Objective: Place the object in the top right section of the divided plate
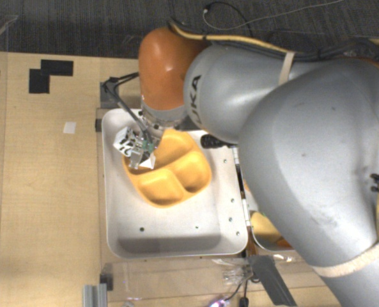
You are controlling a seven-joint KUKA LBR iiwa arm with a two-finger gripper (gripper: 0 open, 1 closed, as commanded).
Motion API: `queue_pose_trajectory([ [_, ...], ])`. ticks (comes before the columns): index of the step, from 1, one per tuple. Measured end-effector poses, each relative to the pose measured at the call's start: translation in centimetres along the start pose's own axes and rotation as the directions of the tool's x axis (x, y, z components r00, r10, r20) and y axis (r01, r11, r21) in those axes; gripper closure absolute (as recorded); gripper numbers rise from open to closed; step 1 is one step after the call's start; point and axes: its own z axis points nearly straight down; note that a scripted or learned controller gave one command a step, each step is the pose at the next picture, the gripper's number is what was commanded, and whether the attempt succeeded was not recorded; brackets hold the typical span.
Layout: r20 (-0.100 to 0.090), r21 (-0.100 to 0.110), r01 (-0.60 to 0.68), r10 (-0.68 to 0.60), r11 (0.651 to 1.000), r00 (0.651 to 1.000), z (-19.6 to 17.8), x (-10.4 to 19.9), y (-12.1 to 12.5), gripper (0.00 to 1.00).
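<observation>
A yellow divided plate (173, 171) lies in the left white bin (176, 235), toward its far side. My gripper (138, 151) hangs over the plate's left rim, below the orange wrist band (167, 69). A small white piece with black marks (124, 139) shows right at the gripper's tip, beside the plate's far-left edge. I cannot tell whether that piece is a held object or part of the gripper. The grey arm hides the plate's far right part.
The arm's large grey body covers most of the right bin. A yellow item (267, 229) peeks out in that bin under the arm. Bare bin floor lies in front of the plate. Black marks sit on the wooden bench at the far left.
</observation>
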Motion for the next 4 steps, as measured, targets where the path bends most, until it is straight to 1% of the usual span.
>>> queue_pose_trajectory([
  [1, 0.074, -0.039, 0.296, -0.292, 0.954, 0.953, 0.9, 4.3, -1.4, 1.00],
  [2, 0.042, -0.009, 0.640, -0.639, 0.768, 0.768, -3.9, 11.5, -4.6, 1.00],
  [3, 0.041, -0.019, 0.439, -0.439, 0.898, 0.898, -6.1, 6.7, -2.5, 1.00],
  [4, 0.040, -0.021, 0.382, -0.381, 0.924, 0.924, -14.8, 8.1, -3.8, 1.00],
])
